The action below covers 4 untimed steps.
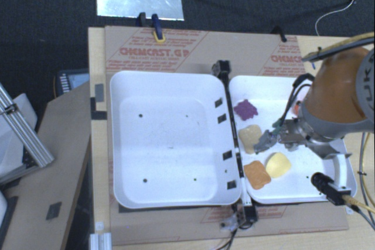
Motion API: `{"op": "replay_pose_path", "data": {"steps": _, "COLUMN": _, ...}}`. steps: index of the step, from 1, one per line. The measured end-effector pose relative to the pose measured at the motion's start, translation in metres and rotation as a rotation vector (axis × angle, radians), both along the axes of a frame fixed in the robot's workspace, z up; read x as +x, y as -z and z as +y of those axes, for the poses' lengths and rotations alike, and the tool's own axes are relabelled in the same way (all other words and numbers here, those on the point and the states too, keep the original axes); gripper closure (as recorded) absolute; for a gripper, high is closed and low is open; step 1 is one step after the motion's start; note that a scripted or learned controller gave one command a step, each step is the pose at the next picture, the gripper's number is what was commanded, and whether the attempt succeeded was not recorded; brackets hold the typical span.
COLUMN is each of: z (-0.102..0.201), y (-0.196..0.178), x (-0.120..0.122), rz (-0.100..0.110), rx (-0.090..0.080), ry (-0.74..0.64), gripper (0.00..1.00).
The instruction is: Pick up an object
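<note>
Nearest the camera, along the front wall of the right bin [293,199], lie an orange piece [256,174] and, just beside it toward the arm, a yellow piece [278,165]. Landmark: the black divider [231,132] between the two bins.

- Orange piece: close against the divider, front end.
- Yellow piece: touching or nearly touching the orange one, farther from the divider.
- Pale beige piece [250,136]: just beside the divider, mid-length.
- Purple piece [245,108]: near the divider, toward the back.
- Left bin [170,137]: other side of the divider.

Gripper [266,140]: low over the right bin, tip at the beige piece's edge. Finger state: cannot tell; the tip is dark and blurred. Nothing visibly held.

Judgement: beige piece is the likely target. All four look small, light and soft, possibly foam or rubbery, so they should compress under the fingers without breaking. Best hold: across the beige piece's narrow width, centred. Risk: the divider crowds the near-side finger.
</note>
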<state>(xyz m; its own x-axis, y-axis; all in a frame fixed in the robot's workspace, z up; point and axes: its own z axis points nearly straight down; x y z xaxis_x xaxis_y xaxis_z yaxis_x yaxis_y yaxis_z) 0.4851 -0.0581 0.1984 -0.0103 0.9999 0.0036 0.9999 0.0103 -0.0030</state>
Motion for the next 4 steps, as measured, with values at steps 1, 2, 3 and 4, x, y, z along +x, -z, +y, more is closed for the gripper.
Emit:
{"op": "replay_pose_path", "data": {"steps": 1, "z": -0.005, "y": -0.012, "x": 0.003, "rz": -0.007, "rx": -0.004, "ry": 0.007, "gripper": 1.0}}
{"op": "replay_pose_path", "data": {"steps": 2, "z": 0.047, "y": -0.163, "x": 0.016, "rz": -0.021, "rx": -0.002, "ry": -0.002, "gripper": 1.0}}
{"op": "replay_pose_path", "data": {"steps": 3, "z": 0.088, "y": -0.302, "x": 0.005, "rz": -0.023, "rx": 0.0, "ry": 0.001, "gripper": 1.0}}
{"op": "replay_pose_path", "data": {"steps": 4, "z": 0.148, "y": -0.339, "x": 0.001, "rz": -0.01, "rx": -0.001, "ry": 0.0, "gripper": 1.0}}
